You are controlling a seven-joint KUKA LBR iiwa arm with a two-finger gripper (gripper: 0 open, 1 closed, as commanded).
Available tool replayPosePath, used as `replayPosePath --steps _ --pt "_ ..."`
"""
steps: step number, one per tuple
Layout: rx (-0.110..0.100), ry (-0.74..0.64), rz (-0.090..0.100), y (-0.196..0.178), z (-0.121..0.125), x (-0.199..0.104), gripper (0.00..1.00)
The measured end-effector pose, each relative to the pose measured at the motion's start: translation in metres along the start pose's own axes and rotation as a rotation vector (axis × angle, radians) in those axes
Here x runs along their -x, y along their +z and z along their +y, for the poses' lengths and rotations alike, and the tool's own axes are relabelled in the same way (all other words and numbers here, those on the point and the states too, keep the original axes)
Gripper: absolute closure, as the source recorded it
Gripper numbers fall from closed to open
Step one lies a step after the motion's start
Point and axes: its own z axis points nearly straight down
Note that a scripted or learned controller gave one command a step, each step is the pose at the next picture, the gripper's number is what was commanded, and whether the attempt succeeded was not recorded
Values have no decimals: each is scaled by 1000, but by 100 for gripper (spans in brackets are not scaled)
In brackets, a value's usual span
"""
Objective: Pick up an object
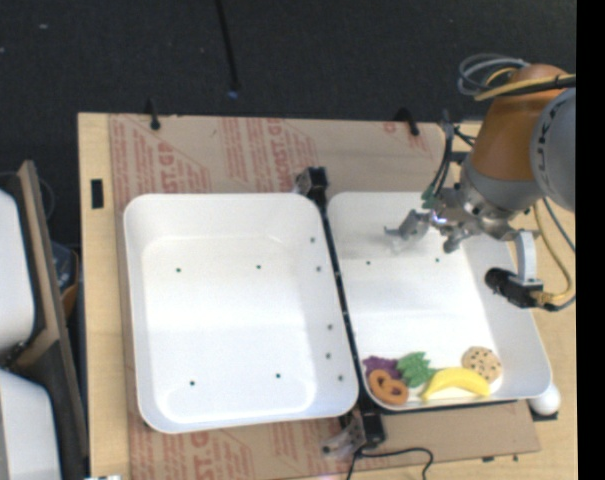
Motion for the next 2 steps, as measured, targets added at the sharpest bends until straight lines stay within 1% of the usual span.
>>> replayPosePath --steps 1,2 --pt "1 0 -1 -20 -22 36 0" --pt "-1 -5 1 1 -14 14 0"
